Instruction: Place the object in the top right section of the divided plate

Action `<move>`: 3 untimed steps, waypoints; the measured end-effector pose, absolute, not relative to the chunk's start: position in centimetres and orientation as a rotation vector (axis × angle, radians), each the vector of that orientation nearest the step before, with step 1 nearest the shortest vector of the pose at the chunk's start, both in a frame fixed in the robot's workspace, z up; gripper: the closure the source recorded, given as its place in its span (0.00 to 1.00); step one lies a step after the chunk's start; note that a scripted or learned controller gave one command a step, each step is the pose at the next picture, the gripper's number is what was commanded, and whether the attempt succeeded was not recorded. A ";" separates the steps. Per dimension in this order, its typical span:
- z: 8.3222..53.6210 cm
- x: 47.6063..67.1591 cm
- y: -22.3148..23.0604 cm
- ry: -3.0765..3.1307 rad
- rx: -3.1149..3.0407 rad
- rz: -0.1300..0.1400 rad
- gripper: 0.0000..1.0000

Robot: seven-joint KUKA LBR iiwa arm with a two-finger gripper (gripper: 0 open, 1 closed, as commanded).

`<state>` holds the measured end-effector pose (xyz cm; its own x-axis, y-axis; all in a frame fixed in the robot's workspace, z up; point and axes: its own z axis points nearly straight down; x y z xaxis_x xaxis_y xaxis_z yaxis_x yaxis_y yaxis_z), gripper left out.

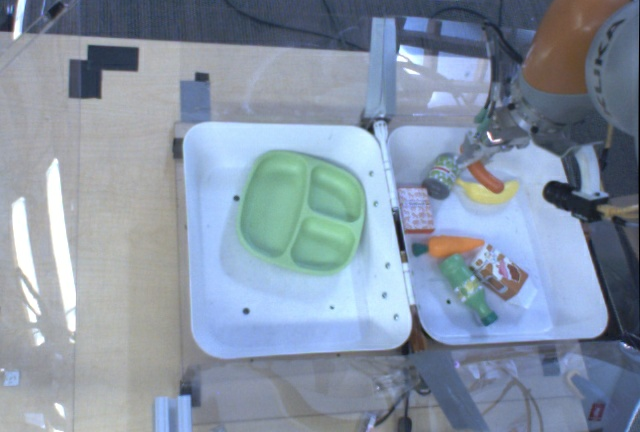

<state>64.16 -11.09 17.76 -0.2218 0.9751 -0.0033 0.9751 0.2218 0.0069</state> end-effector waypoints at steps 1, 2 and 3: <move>18.7 58.1 -4.0 2.418 1.999 0.008 1.00; 21.8 53.4 4.5 2.657 1.668 0.007 1.00; 23.9 59.2 4.5 2.818 1.372 0.008 1.00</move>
